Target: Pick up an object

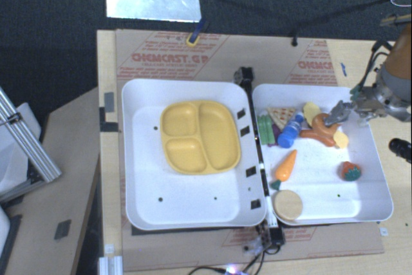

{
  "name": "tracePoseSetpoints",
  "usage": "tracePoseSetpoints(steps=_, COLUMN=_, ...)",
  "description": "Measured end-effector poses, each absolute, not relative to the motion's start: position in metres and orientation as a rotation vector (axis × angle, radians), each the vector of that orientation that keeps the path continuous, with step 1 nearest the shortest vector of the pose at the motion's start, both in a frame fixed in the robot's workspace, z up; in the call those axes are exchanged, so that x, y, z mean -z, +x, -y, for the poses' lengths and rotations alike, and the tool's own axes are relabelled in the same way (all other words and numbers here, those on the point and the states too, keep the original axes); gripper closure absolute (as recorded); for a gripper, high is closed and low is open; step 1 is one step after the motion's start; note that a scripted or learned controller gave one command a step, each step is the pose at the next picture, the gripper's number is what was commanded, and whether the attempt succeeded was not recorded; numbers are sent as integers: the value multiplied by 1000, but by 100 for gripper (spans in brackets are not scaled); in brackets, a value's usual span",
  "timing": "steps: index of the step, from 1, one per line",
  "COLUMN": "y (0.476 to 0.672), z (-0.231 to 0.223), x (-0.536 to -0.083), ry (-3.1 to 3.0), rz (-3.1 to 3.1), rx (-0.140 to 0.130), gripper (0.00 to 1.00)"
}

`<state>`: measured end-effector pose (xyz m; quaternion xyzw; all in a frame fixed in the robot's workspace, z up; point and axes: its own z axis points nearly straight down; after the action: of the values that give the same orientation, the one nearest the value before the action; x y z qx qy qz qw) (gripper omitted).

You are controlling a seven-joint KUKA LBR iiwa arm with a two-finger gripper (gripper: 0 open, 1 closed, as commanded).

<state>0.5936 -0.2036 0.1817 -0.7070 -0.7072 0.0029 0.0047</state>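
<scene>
A grey arm (394,84) with an orange band (404,55), thin cables, and metallic grey fingers (337,114).

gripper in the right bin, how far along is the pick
Done: the arm has reached into the right bin, and the gripper sits low over the cluster at the bin's back, by the orange toy. In hand: nothing visibly held. Left: a clear grasp and lift. The carrot, blue bottle and yellow tray lie untouched.

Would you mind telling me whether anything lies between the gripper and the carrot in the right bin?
Yes. The gripper hovers over the orange toy at the bin's far side; that toy and the blue bottle lie between it and the carrot.
</scene>
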Motion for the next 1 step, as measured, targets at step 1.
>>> tracePoseSetpoints(steps=1, y=597, z=203, x=-189, ry=-2219, rz=2226, rx=1, gripper=0)
